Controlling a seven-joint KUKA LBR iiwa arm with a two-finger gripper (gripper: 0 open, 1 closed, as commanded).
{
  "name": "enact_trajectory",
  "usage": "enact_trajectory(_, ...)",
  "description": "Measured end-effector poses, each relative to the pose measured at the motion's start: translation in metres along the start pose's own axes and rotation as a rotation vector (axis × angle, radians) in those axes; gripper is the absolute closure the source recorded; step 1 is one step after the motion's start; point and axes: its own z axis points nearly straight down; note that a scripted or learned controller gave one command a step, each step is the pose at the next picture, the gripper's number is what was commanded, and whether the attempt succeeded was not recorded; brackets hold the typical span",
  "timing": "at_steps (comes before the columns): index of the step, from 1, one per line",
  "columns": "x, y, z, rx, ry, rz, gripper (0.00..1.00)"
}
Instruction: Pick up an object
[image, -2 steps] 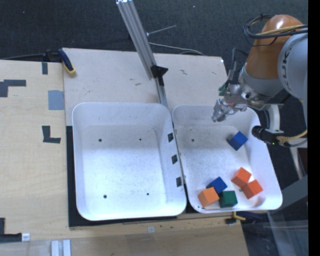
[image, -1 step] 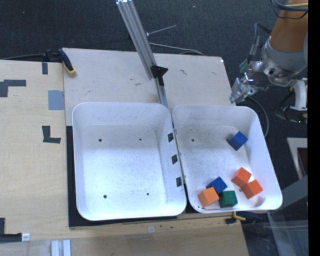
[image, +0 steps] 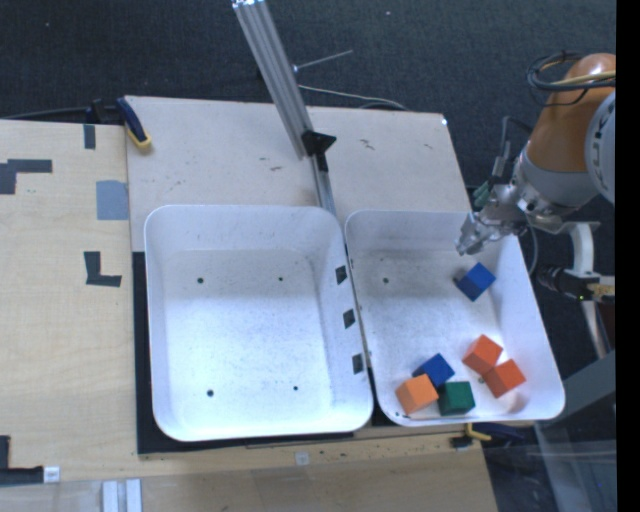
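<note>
The bench (image: 250, 130) is the biggest thing here, a pale wooden top with bits of grey and black tape on its left part and a slanted metal rail (image: 280, 75) crossing it from the top. On it sit two shallow white bins side by side. The left bin (image: 160, 300) is the wider one. The right bin (image: 530, 330) holds all the blocks.

The grey arm (image: 570, 130), with its orange band, leans in from the right over the far right corner of the right bin. Its gripper (image: 472, 240) hangs low above the bin's upper right part, tips pointing down and leftward. From where I stand I cannot tell whether the claw is wide or narrow, and I see nothing caught in it.

Just below the gripper lies a blue block (image: 475, 281), tilted on the sloping side of the bin, near the tips but apart from them. The rest cluster at the near end of the bin: an orange block (image: 484, 354) with a second orange block (image: 507, 377) just beside it toward the rim, a smaller blue block (image: 434, 369), an orange block at the near left (image: 417, 394) touching that blue one, and a green block (image: 457, 398) pressed in beside them.

A yellow-handled clamp (image: 132, 123) grips the bench's far left edge.
</note>
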Motion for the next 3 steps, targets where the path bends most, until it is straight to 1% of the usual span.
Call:
enact_trajectory(1, 0.024, -0.013, -0.114, -0.017, -0.001, -0.006, 1.0)
enact_trajectory(2, -0.031, -0.029, -0.008, 0.0, 0.0, 0.001, 1.0)
enact_trajectory(3, -0.028, -0.026, -0.014, -0.008, 0.0, -0.003, 0.0)
